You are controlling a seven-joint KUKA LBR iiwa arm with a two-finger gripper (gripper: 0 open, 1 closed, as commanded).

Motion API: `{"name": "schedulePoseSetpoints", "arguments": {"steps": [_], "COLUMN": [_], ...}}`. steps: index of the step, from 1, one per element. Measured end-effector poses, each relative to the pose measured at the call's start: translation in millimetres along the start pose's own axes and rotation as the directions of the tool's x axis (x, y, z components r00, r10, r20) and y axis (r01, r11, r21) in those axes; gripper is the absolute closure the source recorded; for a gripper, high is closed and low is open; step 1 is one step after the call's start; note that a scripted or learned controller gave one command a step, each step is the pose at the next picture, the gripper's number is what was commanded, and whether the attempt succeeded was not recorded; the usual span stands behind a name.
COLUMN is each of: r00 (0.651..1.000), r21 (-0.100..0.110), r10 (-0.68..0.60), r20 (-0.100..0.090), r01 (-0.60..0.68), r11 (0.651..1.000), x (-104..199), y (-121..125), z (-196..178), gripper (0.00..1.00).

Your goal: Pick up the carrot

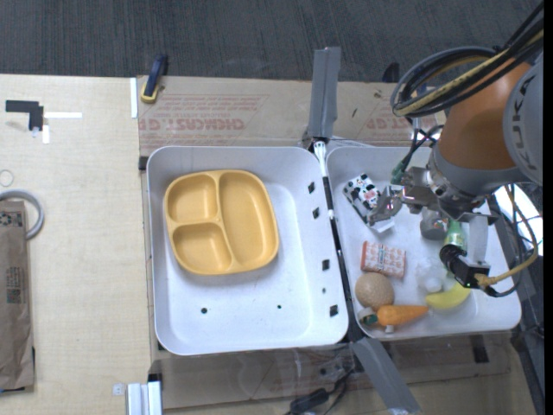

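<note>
The bench (69, 258) carries two white bins. The left bin (251, 318) holds a yellow divided plate (222, 221). Over the right bin (497, 314) hangs the arm (479, 128); whether its claw (390, 207) is open or closed cannot be told. The carrot (399, 315) lies at the right bin's near edge, between a brown ball (374, 290) and a banana (449, 297), apart from the claw.

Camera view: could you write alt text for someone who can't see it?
A grey and orange robot arm reaches over the right white bin, where a carrot lies at the near edge beside a banana and a brown ball. The left bin holds a yellow divided plate.
</note>
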State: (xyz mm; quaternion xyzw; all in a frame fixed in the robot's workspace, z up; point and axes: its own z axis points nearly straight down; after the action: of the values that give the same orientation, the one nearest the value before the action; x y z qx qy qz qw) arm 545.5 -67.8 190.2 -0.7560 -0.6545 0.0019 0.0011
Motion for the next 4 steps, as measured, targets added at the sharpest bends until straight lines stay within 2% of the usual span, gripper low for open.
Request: {"name": "schedulePoseSetpoints", "arguments": {"steps": [1, 2, 3, 4], "r00": [0.981, 1.0, 0.984, 0.945], "r21": [-0.004, 0.0, -0.002, 0.001], "r10": [-0.195, 0.004, 0.179, 0.328], "r20": [0.001, -0.001, 0.0, -0.001], "r01": [0.195, -0.004, -0.179, -0.328], "r11": [0.981, 1.0, 0.984, 0.945], "x": [3.4, -115.7, -150.9, -95.1], "y": [12.8, -41.3, -3.3, -45.2], "z": [-1.3, 49.8, -12.1, 57.7], "gripper": [0.0, 0.0, 0.0, 0.0]}}
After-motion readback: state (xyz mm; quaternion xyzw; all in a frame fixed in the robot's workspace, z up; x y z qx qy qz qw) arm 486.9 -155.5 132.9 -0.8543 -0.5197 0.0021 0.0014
